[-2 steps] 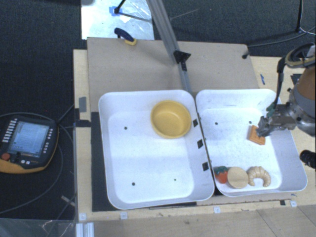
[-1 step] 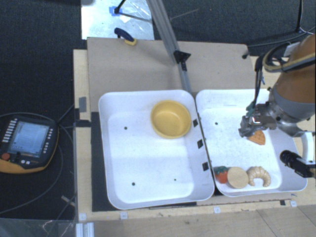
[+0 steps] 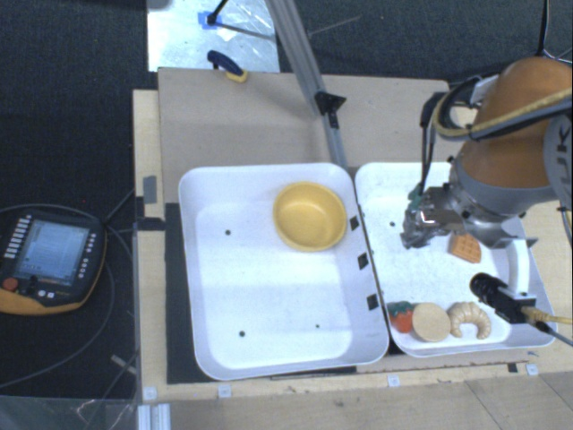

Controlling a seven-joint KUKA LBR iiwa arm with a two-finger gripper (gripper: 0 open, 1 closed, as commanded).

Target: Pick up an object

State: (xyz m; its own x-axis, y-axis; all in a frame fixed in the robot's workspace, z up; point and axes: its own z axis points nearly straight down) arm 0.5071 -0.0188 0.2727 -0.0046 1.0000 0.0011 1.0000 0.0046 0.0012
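- Two white bins sit side by side on the bench (image 3: 224, 124): the left bin (image 3: 269, 321) and the right bin (image 3: 392, 193).
- One lit screen shows on the pendant (image 3: 45, 260), out on the dark floor to the left. Its text and button marks are too small to read.
- The gripper (image 3: 419, 227) hangs low over the middle of the right bin, towards that bin's left wall. From here it is a grey, blurred tangle, and I cannot tell whether it is open or closed, or whether it holds anything.
- An orange waffle (image 3: 466, 248) lies just beside the gripper, on its right. Its upper edge runs under the wrist, and I cannot tell whether the two touch.
- Three more things lie along the right bin's near edge: a red piece (image 3: 399, 314) with some green on it, a round bun (image 3: 431, 322) touching it, and a croissant (image 3: 471, 320) just beside the bun. What the red piece is I cannot make out.
- A yellow bowl (image 3: 310, 215) stands upright in the left bin, near its far right corner.
- The arm (image 3: 519, 124) covers the right bin's far right part and is cut off at the picture's edge.
- A grey pole (image 3: 300, 52) slants down to the bins' far edge, with its top cut off.
- Some small dark tabs (image 3: 363, 260) sit on the seam between the bins, too small to identify.
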